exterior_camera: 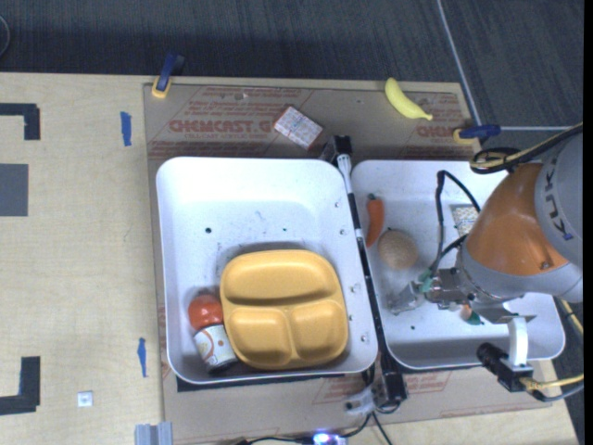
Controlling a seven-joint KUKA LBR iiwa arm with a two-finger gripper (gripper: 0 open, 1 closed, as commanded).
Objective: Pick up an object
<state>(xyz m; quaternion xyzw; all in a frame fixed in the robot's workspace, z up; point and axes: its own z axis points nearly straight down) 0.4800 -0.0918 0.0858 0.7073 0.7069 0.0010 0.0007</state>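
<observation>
Bins: two white bins sit side by side on a table [74,276], over a cardboard sheet [232,123]. The left bin [185,193] holds a yellow divided tray [281,306], lying flat near the front wall. A small can [208,332] with a red top lies touching the tray's left edge.

The right bin [408,179] holds a carrot [374,221] against its left wall and a beige round object [397,248] just beside the carrot. A small printed packet [463,217] lies near the back right, partly hidden by the arm.

The arm [519,235] reaches into the right bin from the right, orange band uppermost. The gripper [408,297] sits low over the bin floor, just in front of the round object and apart from it. Whether its fingers are spread or pressed together cannot be told; nothing is seen between them.

On the cardboard behind the bins lie a banana [406,100] and a patterned card [296,126]. Blue clamps [167,72] hold the sheet's corners.
</observation>
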